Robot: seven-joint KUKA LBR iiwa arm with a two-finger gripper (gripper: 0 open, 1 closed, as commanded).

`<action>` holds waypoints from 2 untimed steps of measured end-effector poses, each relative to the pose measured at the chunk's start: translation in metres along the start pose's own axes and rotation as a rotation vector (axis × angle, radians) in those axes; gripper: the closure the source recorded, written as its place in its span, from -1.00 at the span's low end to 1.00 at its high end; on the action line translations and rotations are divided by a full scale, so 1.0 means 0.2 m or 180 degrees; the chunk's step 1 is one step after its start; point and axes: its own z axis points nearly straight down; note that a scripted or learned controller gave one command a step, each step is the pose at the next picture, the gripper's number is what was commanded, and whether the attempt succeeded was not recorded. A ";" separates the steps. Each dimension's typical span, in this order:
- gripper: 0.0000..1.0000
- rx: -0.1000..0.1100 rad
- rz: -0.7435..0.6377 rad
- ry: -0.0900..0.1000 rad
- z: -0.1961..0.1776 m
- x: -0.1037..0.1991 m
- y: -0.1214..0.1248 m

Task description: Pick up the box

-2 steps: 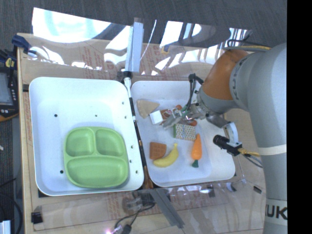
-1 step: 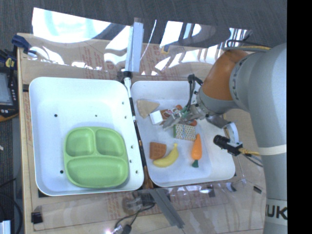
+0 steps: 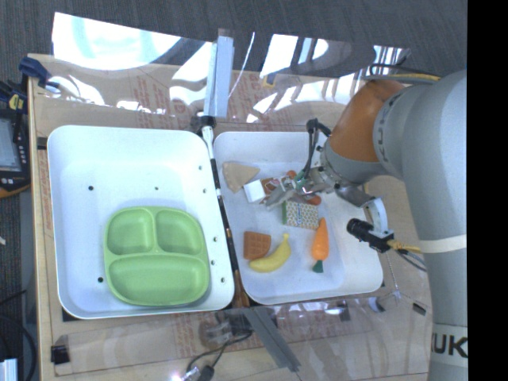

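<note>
A small box (image 3: pixel 302 213) with a speckled green and tan pattern lies in the middle of the right bin (image 3: pixel 349 280). The gripper (image 3: pixel 275 194) reaches in from the right and sits low over the bin, just above and left of the box's top edge. Its tip lies between the box and a small white block (image 3: pixel 254 190). The wrist and the grey arm (image 3: pixel 397 141) with its orange band cover the bin's far right corner. I see nothing lifted off the bin floor.
In the right bin a tan wedge (image 3: pixel 238 173) lies at the back left, and a waffle (image 3: pixel 256 244), a banana (image 3: pixel 271 256) and a carrot (image 3: pixel 320 240) lie at the front. The left bin (image 3: pixel 79 157) holds a green divided plate (image 3: pixel 156 255).
</note>
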 end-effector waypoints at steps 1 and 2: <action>-1.00 0.0000 -0.0091 0.0005 0.00 0.01 0.00; -1.00 0.0010 -0.0286 0.0015 0.00 0.02 0.00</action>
